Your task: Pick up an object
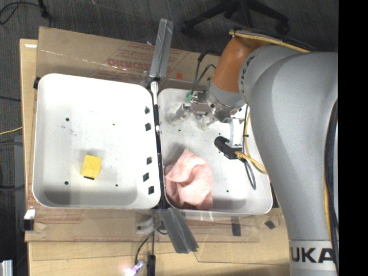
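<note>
The gripper (pixel 192 109) sits low in the upper part of the right bin (pixel 259 197), well above the pink cloth (pixel 188 184) as the view runs. Its metal fingers look slightly parted with nothing between them, though glare off the bin floor blurs their tips, so I hold that loosely.

To do the step well, I judge the arm should carry the gripper toward the cloth, centre over its raised fold and open wide before descending. The cloth is soft and bunched, so a pinch on the crest should grip better than one on a flat edge. It lies close to the divider (pixel 159 154), so the fingers should stay off that wall.

Beyond the divider from the cloth, the left bin (pixel 57 91) holds a yellow block (pixel 91 166).
</note>
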